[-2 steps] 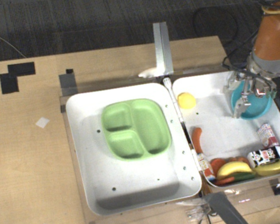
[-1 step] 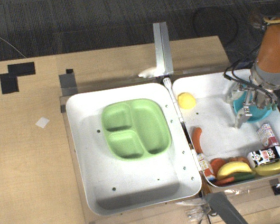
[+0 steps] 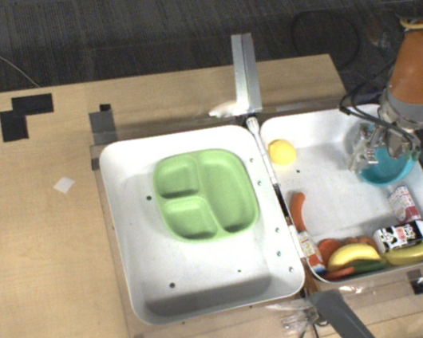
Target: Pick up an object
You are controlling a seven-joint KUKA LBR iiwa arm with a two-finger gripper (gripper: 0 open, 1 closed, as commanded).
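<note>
The wooden bench carries two white bins side by side. The left bin holds a green divided tray, three compartments, sitting flat near the bin's middle. The right bin holds the smaller things. My arm reaches in from the right, its orange band above the wrist, and my gripper hangs over the far right part of the right bin, right at a teal cup; whether my fingers are spread or closed I cannot tell, nor whether they touch the cup. Along the near edge lie a yellow banana, a second yellow piece and a black-and-white carton between them. A small red-and-white can lies just beyond the carton. An orange-red carrot-like piece lies by the divider, and a yellow ball sits near the far left corner.
</note>
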